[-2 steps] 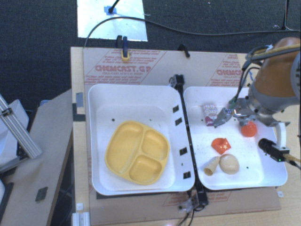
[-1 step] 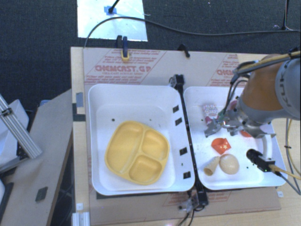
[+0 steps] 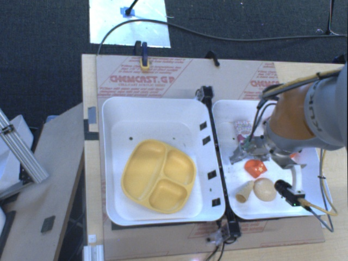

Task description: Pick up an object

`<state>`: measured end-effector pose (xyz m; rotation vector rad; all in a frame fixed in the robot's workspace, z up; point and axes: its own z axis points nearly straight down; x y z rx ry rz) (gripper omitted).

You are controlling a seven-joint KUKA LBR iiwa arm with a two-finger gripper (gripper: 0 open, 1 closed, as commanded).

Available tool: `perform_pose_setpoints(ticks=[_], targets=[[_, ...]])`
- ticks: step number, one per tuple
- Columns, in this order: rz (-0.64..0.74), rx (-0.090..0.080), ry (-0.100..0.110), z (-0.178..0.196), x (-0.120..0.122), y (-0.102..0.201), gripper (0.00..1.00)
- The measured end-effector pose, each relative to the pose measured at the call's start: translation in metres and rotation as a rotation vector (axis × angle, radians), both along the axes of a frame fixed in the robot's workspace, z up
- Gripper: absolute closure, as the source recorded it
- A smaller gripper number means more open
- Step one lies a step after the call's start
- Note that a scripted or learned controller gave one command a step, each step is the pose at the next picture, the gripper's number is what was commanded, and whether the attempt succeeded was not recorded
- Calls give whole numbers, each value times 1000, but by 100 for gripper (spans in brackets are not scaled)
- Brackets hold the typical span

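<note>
My gripper hangs low over the middle of the right bin, with the grey arm and its orange band reaching in from the right. A small red-orange object lies just below and to the right of the gripper, very close to it. Nearer the front wall sit a round beige object and a tan cone-shaped piece, touching each other. A pale, clear-looking packet lies behind the gripper. Nothing is seen held.
The left bin holds a yellow divided plate. A black divider with clips runs between the bins. The arm covers the right part of the right bin.
</note>
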<state>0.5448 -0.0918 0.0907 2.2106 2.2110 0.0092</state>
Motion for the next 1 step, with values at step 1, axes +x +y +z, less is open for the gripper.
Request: perform_pose_setpoints(ticks=[1], targets=[[1, 6, 12, -6, 1, 0, 0]])
